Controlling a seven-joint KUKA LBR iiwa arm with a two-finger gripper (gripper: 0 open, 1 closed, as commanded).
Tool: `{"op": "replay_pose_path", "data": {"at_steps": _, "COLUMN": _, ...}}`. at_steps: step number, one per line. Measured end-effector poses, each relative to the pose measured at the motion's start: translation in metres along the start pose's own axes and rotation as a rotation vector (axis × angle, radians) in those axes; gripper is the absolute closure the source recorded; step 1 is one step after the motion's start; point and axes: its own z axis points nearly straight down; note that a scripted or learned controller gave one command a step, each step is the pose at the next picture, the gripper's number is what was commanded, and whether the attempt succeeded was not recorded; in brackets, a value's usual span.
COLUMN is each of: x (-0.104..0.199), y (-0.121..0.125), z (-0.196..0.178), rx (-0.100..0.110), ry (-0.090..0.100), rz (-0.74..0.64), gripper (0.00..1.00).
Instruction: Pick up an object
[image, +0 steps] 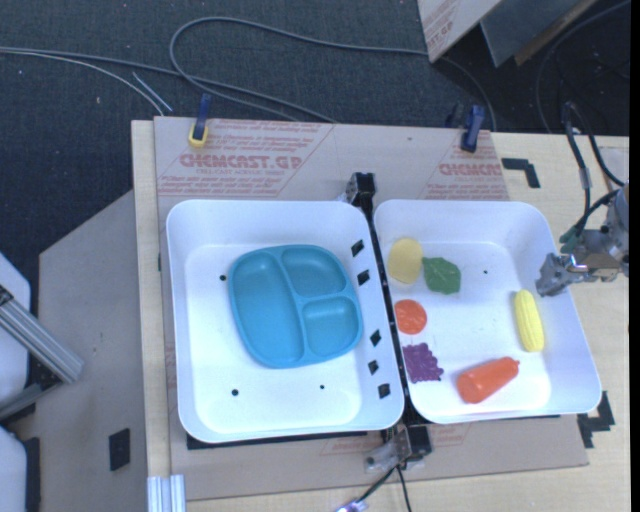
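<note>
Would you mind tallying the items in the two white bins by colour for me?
Yellow: 2, lemon and corn cob
Orange: 2, carrot and round orange fruit
Green: 1, leafy vegetable
Purple: 1, grape bunch
Blue: 1, divided plate
Total: 7

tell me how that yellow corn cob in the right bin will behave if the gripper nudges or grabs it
The corn cob looks long and rounded, so a sideways nudge would probably roll it. Its smooth, glossy surface suggests hard toy plastic, likely light, stiff and a bit slippery. It lies close to the right bin wall, which may crowd the gripper.
</note>
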Motion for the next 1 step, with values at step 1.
{"op": "replay_pose_path", "data": {"at_steps": 1, "x": 0.0475, "y": 0.0001, "z": 0.0087, "rx": 0.008, "ry": 0.005, "rz": -0.003, "gripper": 1.00}}
